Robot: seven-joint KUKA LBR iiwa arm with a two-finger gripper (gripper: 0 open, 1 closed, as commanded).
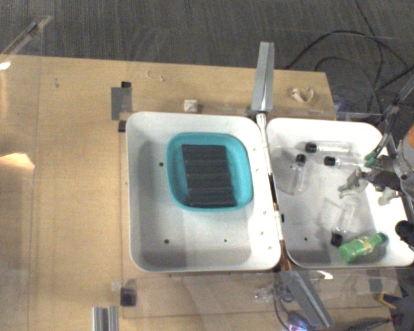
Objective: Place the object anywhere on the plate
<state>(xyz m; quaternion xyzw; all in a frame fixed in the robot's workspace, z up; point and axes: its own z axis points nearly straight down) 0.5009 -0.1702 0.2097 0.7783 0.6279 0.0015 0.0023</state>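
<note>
Pincer (364,178) partly cut off, grip state unclear, perhaps clear vials (298,174) nearby

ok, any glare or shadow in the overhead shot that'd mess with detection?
Camera view: bright glare patches on the bench at left; soft shadow along the left bin inner wall; the clear vials in the right bin nearly wash out against white; the gripper is somewhat blurred; teal plate and green bottle read clearly.
</note>
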